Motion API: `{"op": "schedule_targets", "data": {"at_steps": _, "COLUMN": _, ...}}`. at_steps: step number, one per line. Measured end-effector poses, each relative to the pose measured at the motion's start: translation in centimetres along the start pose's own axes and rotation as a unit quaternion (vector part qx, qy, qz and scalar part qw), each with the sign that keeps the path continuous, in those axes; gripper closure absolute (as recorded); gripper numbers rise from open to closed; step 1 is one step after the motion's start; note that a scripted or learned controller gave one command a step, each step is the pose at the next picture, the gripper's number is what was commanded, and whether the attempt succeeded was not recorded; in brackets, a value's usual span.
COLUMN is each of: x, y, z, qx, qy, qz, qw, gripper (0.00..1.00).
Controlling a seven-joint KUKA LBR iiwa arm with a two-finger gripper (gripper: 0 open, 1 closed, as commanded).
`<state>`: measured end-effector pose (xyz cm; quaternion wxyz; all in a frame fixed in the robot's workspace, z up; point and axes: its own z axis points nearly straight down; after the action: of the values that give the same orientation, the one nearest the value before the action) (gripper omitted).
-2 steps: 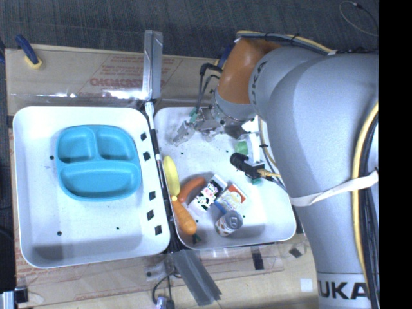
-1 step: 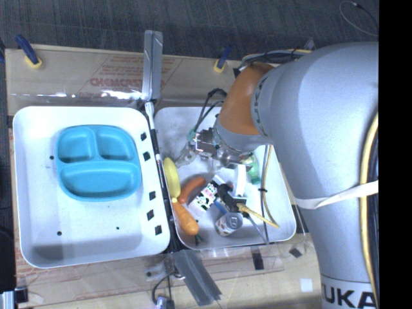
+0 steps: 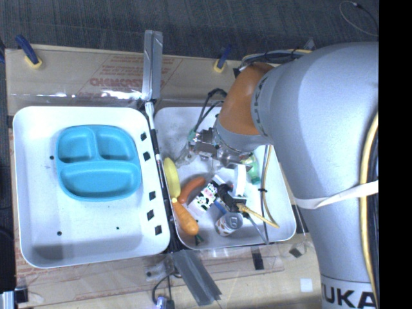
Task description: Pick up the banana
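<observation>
The banana is pale yellow and lies lengthwise along the left wall of the right bin, next to the divider. My gripper hangs over the upper middle of that bin, a short way up and right of the banana. The grey arm with its orange band covers the bin's right half. Nothing shows held in the gripper.
Just right of the banana lie an orange carrot-like piece and, below it, another. A black-and-white packet, a small can, a green item and a yellow stick crowd nearby. The left bin holds a blue divided plate.
</observation>
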<state>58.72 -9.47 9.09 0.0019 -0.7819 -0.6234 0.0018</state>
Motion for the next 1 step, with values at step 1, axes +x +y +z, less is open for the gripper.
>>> {"op": "schedule_targets", "data": {"at_steps": 1, "x": 0.46, "y": 5.4, "z": -0.09, "qx": -0.001, "qy": 0.0, "qz": 0.053, "qw": 0.9986, "gripper": 0.0}}
